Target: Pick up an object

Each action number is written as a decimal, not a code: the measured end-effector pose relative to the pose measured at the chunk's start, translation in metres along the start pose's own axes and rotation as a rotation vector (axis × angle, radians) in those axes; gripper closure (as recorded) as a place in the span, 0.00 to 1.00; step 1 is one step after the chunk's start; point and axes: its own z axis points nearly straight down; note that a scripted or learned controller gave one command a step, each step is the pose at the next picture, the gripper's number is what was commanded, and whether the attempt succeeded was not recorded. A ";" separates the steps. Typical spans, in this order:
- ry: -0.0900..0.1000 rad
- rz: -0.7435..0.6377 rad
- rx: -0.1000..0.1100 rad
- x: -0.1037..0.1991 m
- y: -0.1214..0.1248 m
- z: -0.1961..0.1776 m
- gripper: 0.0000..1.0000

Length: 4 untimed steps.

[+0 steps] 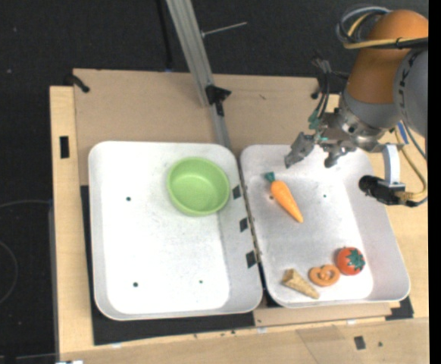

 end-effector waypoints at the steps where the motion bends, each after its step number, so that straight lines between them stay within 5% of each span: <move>1: 0.000 0.000 0.000 0.000 0.000 0.000 0.00; 3: -0.003 0.004 0.004 -0.007 0.003 0.117 0.00; 4: -0.003 0.005 0.002 -0.009 0.003 0.123 0.00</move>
